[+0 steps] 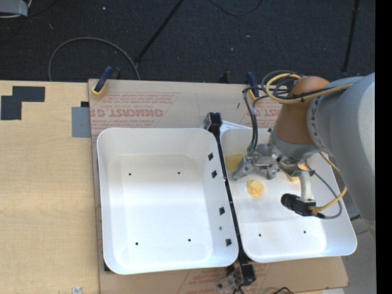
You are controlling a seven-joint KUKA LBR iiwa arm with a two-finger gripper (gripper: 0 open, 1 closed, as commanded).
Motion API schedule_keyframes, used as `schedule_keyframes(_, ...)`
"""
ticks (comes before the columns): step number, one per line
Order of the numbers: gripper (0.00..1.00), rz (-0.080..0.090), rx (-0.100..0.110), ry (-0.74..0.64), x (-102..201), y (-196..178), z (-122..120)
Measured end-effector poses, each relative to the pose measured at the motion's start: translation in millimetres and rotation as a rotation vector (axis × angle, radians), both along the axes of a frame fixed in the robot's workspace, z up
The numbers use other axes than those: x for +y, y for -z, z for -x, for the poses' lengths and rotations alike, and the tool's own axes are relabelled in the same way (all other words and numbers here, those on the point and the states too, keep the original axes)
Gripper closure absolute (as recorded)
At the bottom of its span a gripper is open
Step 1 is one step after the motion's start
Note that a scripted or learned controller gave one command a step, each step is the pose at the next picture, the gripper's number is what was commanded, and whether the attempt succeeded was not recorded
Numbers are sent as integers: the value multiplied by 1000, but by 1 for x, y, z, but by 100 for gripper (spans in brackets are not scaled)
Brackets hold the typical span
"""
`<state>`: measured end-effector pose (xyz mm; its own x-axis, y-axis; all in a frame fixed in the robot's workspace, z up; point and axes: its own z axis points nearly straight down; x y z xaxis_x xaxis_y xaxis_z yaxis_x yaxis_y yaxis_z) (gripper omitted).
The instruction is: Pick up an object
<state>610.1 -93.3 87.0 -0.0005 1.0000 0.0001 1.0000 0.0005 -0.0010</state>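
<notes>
gripper (256, 167) low in the right bin (331, 244), centre-right of frame; can't tell if it's apart or closed, nothing visibly held. nearest target: small yellow lump (255, 189) just below it in frame, on the bin floor. roundish, no clear long axis, pale matte yellow

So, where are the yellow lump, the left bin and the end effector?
yellow lump (255, 188), camera view, its middle
left bin (159, 204), camera view, bare floor
end effector (254, 169), camera view, its lower tip
</notes>
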Motion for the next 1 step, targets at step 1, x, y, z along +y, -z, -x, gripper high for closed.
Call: schedule_keyframes(1, 0, 0, 1, 1, 6, 0, 36)
